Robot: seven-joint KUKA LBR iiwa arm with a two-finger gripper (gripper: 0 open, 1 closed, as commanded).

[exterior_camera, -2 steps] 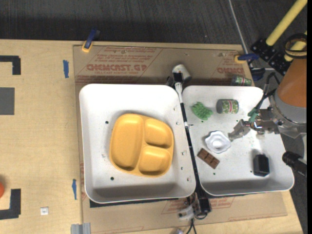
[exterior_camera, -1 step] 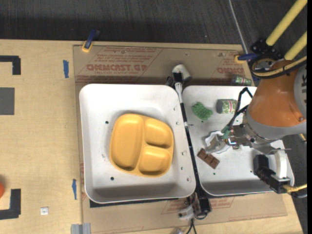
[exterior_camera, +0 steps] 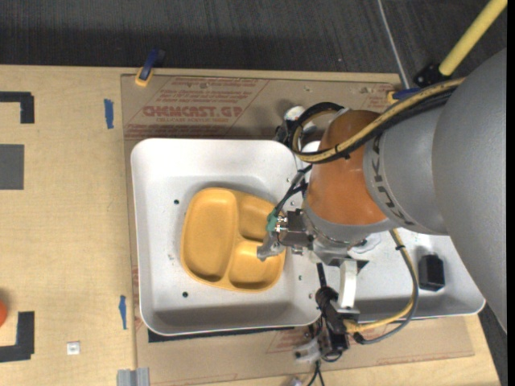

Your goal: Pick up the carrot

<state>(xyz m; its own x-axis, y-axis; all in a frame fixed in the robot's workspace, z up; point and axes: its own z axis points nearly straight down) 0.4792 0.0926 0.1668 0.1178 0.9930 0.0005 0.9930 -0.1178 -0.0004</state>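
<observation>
Camera view: at the far left edge of the tabletop (exterior_camera: 64, 215), a small orange-red shape (exterior_camera: 2, 314) is cut off and cannot be identified. A yellow divided dish (exterior_camera: 211, 236) is held in the left bin (exterior_camera: 161, 183). The end effector (exterior_camera: 269, 246) is poised over the dish's right compartments; whether it is spread or pressed together cannot be told. The right bin (exterior_camera: 459, 300) is largely covered by the arm, and a small black object (exterior_camera: 432, 272) is seen in it. Where the carrot lies cannot be told.

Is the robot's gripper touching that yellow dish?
Cannot tell. In the camera view the gripper overlaps the right edge of the yellow dish, but the slanted look down shows neither contact nor gap.
</observation>
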